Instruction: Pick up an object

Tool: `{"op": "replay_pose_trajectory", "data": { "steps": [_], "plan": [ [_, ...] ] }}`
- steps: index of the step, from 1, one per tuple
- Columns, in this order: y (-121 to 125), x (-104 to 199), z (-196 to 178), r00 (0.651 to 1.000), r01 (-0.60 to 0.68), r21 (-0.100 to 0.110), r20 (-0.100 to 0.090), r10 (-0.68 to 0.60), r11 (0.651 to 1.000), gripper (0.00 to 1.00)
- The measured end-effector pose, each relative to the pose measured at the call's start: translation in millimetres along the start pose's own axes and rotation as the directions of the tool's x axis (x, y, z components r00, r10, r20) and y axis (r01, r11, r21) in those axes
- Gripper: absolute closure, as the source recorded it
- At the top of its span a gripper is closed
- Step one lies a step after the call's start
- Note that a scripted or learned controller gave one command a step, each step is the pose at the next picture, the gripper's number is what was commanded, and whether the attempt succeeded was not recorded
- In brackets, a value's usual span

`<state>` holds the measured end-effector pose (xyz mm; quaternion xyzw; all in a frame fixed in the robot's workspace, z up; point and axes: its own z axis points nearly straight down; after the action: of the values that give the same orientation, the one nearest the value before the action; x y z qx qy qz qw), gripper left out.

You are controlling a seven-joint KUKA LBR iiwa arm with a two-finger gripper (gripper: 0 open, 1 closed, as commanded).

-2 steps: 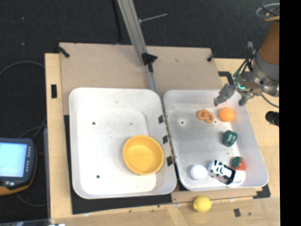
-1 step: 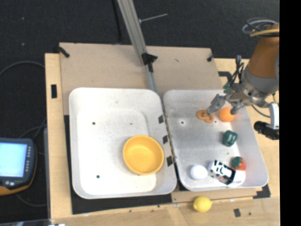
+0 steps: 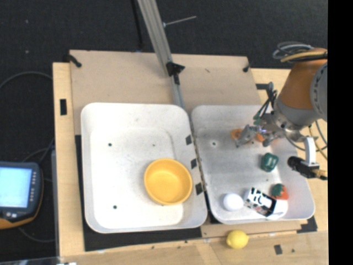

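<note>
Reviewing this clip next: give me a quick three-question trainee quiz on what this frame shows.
1. True or false: the yellow bowl sits in the left bin.
2. Which thing lies outside both bins, on the bench? A) white ball B) yellow lemon-like fruit C) green object
3. Fill in: the gripper is over the ____ bin, near a small orange item.

Key: 1 true. 2 B: the fruit rests on the bench's front edge, below the right bin. 3 right.
</note>
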<state>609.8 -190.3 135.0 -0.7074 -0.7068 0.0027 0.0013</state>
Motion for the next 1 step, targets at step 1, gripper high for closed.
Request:
{"op": "replay_pose_trajectory", "data": {
  "steps": [1],
  "plan": [
    [0.2,-1.8,33.8,1.000,-0.001,-0.006,0.001,0.001,1.000,0.00]
  ]
}}
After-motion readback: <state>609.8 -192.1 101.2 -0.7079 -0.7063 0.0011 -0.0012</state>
